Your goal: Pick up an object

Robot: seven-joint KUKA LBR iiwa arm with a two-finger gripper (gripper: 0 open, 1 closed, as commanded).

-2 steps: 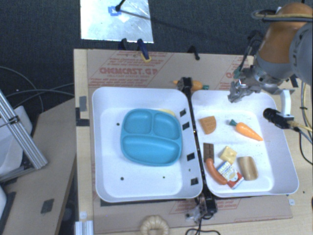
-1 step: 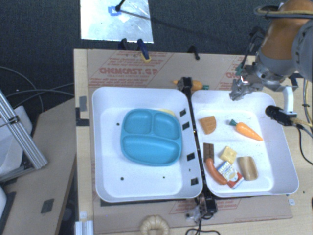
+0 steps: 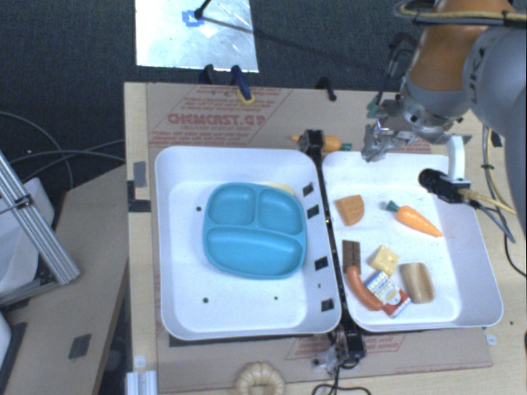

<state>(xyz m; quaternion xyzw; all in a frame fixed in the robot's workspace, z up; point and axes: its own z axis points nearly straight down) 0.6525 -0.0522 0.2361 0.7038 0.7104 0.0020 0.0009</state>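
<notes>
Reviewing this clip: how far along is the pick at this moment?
Nothing looks done yet. The carrot, bread piece, cheese, sausage and other toy foods all lie in the right bin, and the blue divided plate sits in the left bin. In hand: the gripper hangs above the right bin's far edge, with nothing visibly held. Left: descend, grasp and lift an item.

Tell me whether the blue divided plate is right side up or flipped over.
Right side up: the blue divided plate lies flat in the left bin, its three compartments facing up.
</notes>
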